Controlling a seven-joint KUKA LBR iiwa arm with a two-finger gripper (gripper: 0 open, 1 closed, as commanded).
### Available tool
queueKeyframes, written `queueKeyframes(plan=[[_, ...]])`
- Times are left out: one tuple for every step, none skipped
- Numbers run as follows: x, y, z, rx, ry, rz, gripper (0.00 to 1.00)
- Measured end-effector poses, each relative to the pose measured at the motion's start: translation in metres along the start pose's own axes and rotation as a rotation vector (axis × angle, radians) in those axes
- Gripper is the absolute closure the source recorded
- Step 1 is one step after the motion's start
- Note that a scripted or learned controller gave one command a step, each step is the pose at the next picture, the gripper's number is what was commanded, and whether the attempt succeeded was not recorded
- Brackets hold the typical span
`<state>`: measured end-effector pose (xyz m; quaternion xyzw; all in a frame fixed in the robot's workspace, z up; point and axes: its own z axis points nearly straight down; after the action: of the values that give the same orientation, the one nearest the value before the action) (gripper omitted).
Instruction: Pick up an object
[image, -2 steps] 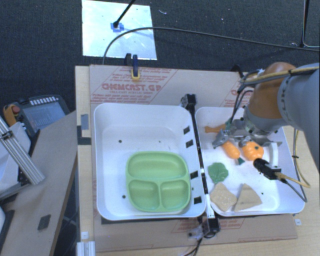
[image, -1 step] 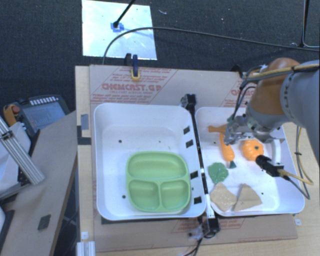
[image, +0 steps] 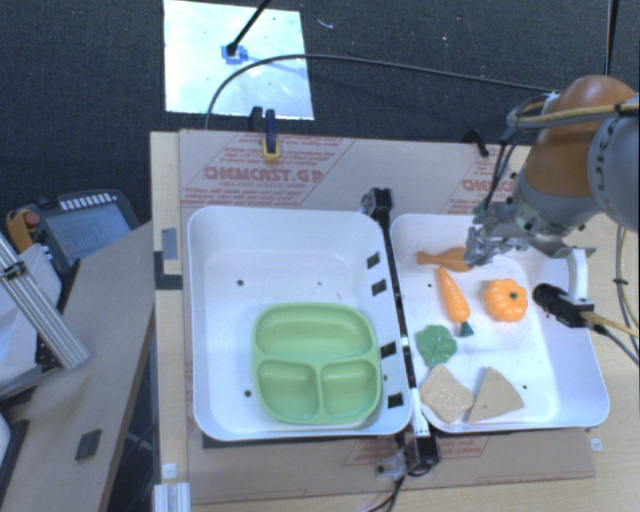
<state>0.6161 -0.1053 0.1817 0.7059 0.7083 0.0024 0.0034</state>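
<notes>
Over the right bin (image: 590, 395), the gripper (image: 478, 248) is down at the drumstick-like orange piece (image: 444, 260). Whether it's got a grip, I cannot tell. Carrot (image: 453, 294), pumpkin (image: 506, 300), broccoli (image: 436, 344) lie loose; nothing's lifted, so the pick remains undone.

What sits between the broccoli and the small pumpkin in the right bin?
In the camera view, the carrot's lower end lies between the broccoli and the pumpkin, on the right bin's floor.
</notes>
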Motion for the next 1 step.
queueKeyframes(plan=[[0.0029, -0.0043, -0.0468, 0.002, 0.001, 0.0, 1.0]])
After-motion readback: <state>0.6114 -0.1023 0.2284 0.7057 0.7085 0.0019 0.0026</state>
